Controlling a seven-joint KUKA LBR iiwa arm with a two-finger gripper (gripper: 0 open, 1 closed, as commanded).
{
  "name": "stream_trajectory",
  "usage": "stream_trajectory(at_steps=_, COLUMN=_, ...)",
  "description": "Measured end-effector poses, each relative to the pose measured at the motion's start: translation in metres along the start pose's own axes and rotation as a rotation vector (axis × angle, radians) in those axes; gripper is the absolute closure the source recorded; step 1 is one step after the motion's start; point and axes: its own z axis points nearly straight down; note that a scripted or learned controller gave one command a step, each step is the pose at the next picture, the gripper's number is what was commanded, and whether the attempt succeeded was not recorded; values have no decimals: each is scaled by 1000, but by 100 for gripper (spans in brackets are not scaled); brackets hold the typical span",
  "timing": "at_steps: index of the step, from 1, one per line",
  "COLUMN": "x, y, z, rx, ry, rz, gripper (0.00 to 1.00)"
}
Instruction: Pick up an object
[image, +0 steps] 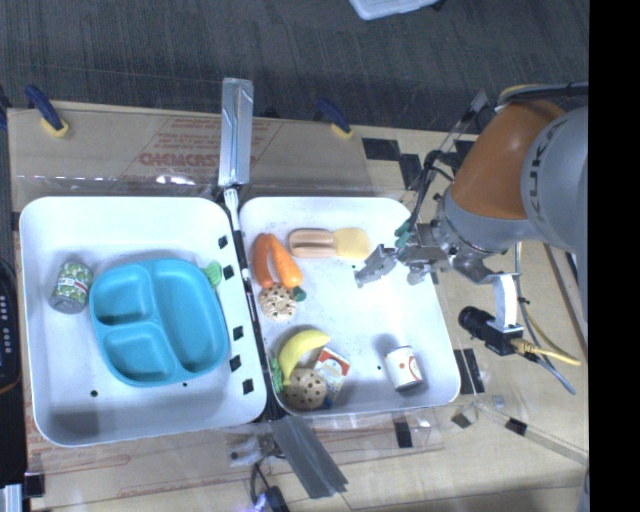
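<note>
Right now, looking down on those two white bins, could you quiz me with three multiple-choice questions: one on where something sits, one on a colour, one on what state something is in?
1. Where does the blue divided tray lie?
A. in the left bin
B. in the right bin
C. on the floor

2. What colour are the carrots?
A. purple
B. orange
C. white

3. How is the small white cup placed?
A. stacked on the tray
B. lifted in the gripper
C. resting on the floor of the right bin

Answers: 1 A, the tray fills much of the left bin. 2 B, they are orange with green tops. 3 C, it sits apart from the gripper, which hangs farther up the bin.
</note>
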Motion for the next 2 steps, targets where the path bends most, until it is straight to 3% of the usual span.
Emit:
stream_trajectory(at_steps=1, x=83, y=22, z=104, rx=9, ry=2, rz=-58, gripper=0)
stream_trajectory(at_steps=2, x=71, y=78, z=125, rx=1, ry=-1, rz=-4, gripper=0)
